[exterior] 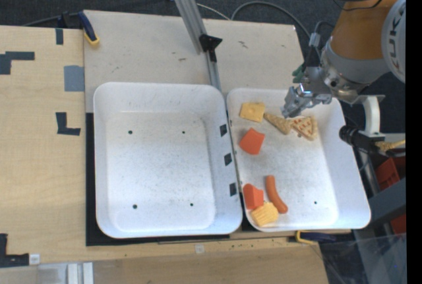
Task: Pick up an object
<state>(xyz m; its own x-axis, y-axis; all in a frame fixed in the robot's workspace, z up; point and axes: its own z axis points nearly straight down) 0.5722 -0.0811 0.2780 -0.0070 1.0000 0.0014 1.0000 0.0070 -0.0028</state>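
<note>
My gripper [294, 105] hangs over the far part of the right bin [330, 164], just above a pizza-slice toy [295, 125]. A yellow cheese block [252, 111] lies to its left. An orange cube [251, 142] sits a little nearer in the bin. At the near left corner lie a red-orange piece [253, 196], a yellow ridged piece [266, 214] and a red sausage [275, 194]. Nothing is visible between the fingers.
The left bin [158, 157] stands beside the right one, with black clips [227, 157] on the shared rim. A slanted metal pole [191, 12] rises behind the bins. A yellow and blue clamp [88, 29] sits at the bench's far left.
</note>
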